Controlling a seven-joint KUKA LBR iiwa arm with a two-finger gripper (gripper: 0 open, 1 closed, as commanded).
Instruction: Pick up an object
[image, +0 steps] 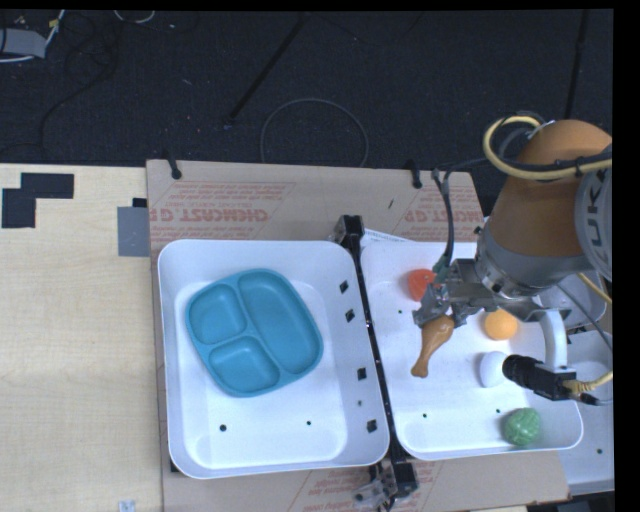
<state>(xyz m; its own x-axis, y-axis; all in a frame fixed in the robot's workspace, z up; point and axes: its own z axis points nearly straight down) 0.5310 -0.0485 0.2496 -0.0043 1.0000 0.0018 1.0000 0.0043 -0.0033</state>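
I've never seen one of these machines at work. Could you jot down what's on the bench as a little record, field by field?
left bin: holds a blue divided plate
right bin: holds the small items
brown drumstick toy: in the right bin, directly below the gripper
red item: beside the gripper, partly hidden
orange ball: near the arm
white item: below the orange ball
green ball: right bin's near right corner
grip: unclear whether anything is held

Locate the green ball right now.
The green ball sits in the right bin's near-right corner, below the white ball and apart from the drumstick.
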